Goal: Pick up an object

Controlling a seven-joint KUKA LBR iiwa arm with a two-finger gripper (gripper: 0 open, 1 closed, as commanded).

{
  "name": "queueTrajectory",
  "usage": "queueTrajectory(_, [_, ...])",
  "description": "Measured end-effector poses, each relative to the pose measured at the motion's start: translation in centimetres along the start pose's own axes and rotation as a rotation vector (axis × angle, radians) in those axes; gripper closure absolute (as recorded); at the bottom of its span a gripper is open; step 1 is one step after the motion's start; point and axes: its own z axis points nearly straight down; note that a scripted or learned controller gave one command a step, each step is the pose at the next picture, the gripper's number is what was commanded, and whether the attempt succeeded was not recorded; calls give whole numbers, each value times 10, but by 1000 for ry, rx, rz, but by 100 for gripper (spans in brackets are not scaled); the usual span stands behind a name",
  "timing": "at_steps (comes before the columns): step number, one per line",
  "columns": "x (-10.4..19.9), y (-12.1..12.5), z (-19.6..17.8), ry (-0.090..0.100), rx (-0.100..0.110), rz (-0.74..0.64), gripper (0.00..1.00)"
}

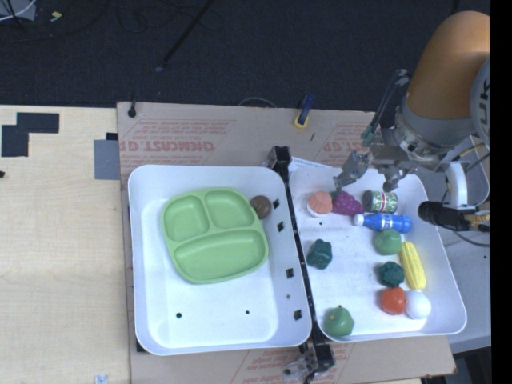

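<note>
Pale wood bench (56, 238) under a cardboard sheet (208, 138), dark floor behind. The gripper (370, 174) hovers at the right bin's (448, 294) far edge, fingers spread, nothing between them. Just below it lies the purple grape bunch (346, 204). The arm's upper part runs off frame.

In the right bin (448, 310), open floor lies at the centre and lower middle, between the dark green pepper (319, 254) and the right-hand column: green ball (388, 242), corn (413, 265), broccoli (391, 274), tomato (393, 300), egg (418, 304). The upper end is crowded: peach (320, 204), grapes (346, 204), can (381, 201), blue bottle (384, 222). The left bin (140, 294) is open at lower frame, below the green tray (214, 234).
</note>
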Motion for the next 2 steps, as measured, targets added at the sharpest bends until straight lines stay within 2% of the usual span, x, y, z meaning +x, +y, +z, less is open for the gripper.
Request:
queueTrajectory(1, [0,2,-7,-1,-13,-2,0])
queueTrajectory(2, [-9,2,43,-1,-8,-1,0])
